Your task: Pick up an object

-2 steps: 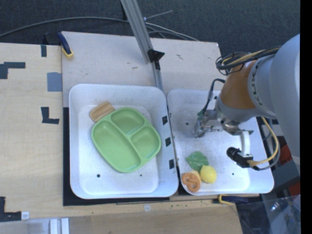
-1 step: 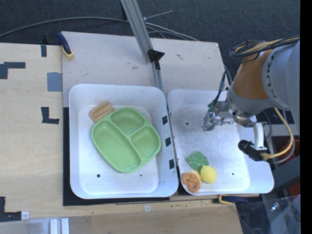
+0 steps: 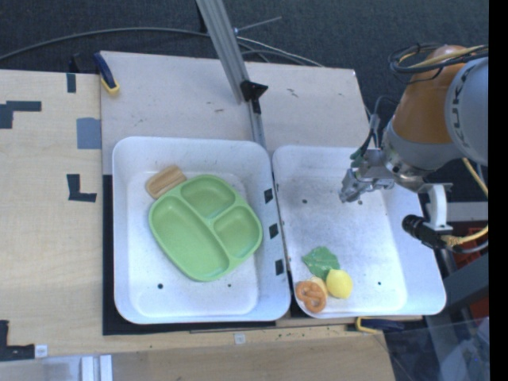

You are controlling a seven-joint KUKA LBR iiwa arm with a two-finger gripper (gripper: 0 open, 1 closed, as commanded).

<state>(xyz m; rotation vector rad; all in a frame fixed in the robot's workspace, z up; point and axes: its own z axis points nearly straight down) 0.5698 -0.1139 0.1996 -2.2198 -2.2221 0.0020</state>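
Jaws: can't tell if spread or pinched, too small and dark. Gripper [image 3: 352,195] up over the right bin [image 3: 413,292], upper middle. Yellow lemon-like toy [image 3: 340,284] well below it near the front rim, touching an orange pretzel-ish piece [image 3: 311,295] and a green leaf [image 3: 321,259]. Green divided plate [image 3: 205,226] and tan block [image 3: 164,181] over in the left bin [image 3: 131,213].

Both bins are white: the left bin [image 3: 131,236] and the right bin [image 3: 397,288], the latter finely speckled with dark flecks. A light green divided plate [image 3: 205,226] sits at centre, a tan block [image 3: 164,181] at its upper-left edge. At the lower right lie a dark green leaf [image 3: 321,259], a yellow lemon [image 3: 339,284] and an orange-brown pretzel [image 3: 311,294]. The gripper [image 3: 352,192] is grey metal.
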